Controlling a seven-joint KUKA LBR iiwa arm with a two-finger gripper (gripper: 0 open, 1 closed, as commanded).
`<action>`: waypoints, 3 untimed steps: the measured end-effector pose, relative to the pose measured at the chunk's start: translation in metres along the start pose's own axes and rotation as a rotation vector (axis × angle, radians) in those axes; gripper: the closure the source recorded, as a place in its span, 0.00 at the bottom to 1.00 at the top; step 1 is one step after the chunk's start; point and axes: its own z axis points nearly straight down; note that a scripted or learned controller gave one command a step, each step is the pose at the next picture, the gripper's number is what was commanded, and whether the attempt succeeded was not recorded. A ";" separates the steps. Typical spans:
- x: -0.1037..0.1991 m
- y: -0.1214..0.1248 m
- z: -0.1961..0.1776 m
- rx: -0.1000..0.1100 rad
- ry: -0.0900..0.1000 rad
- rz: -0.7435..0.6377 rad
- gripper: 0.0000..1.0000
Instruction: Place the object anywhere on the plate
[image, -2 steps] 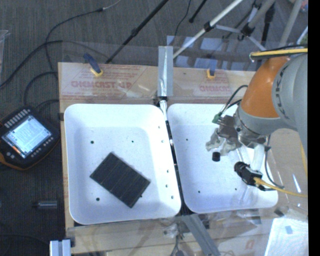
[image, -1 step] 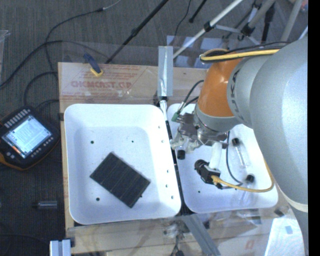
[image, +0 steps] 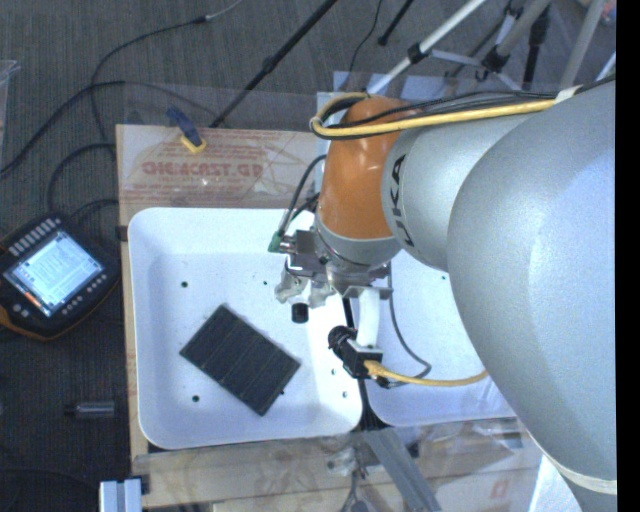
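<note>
Pendant: a black handheld control unit with a lit screen (image: 52, 272) lies on the dark floor at far left, beside the worktop (image: 215, 165).
Left bin: a shallow white plastic bin (image: 165, 400) with rounded corners, on the worktop.
Plate: a flat dark grey ribbed rectangular plate (image: 240, 359), turned at a slant, lies in the lower middle of the left bin.
Hand: the 2-finger hand (image: 300, 300) hangs over the left bin's right part, above and to the right of the plate, apart from it; whether its fingers are spread or closed cannot be told, and nothing can be seen in its grip.
Arm: the grey arm with an orange band (image: 362, 190) covers the right.
Right bin: a second white bin (image: 425, 400), partly under the arm.
Cable: a yellow cable (image: 430, 380) crosses the right bin.
</note>
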 end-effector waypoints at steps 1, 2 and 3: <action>0.064 0.056 0.022 -0.002 -0.001 -0.454 1.00; 0.117 0.102 0.065 -0.004 -0.001 -0.803 1.00; 0.117 0.102 0.064 -0.004 -0.002 -0.803 0.00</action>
